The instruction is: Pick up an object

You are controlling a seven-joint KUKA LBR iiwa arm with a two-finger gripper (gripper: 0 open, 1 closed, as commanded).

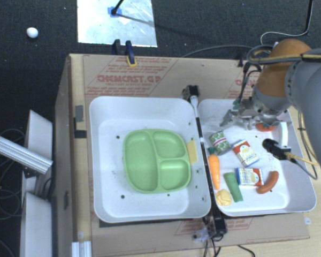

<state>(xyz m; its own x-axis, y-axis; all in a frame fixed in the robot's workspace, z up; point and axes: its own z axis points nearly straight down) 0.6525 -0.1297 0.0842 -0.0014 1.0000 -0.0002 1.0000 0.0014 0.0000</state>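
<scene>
- The worktop [123, 74] carries two shallow white bins side by side.
- The left bin [107, 116] holds a green divided plate [155, 159]. A small yellow piece [192, 151] lies just beside the plate's right rim.
- The right bin [302, 197] holds the toy food: a carrot [214, 170], sausage [268, 182], red-and-white carton [246, 153], blue-and-white box [250, 176], green block [232, 186], small can [218, 141] and yellow lump [223, 198].
- The tool [238, 118] hangs over the right bin's far end, near the can. I cannot tell whether it is released or clenched.
- The can lies on its side, apart from its neighbours, and looks the easiest pick. It is probably light, stiff and smooth. Its round wall may roll or slip, so take it across the middle.
</scene>
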